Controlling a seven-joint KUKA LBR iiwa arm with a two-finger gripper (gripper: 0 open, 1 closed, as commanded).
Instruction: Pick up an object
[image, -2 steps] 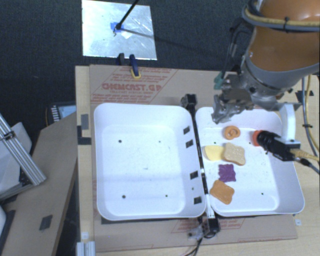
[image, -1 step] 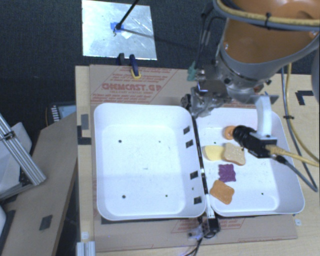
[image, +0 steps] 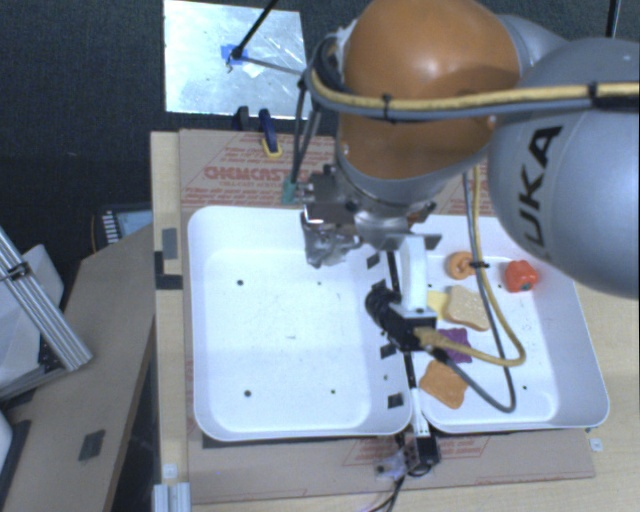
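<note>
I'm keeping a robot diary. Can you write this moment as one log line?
arm: over the bins' middle | gripper: above left white bin, nothing seen held | right white bin: small toy foods, orange round cracker, red pepper

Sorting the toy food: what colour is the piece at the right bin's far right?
Red-orange piece, clearest in the camera view.
</note>
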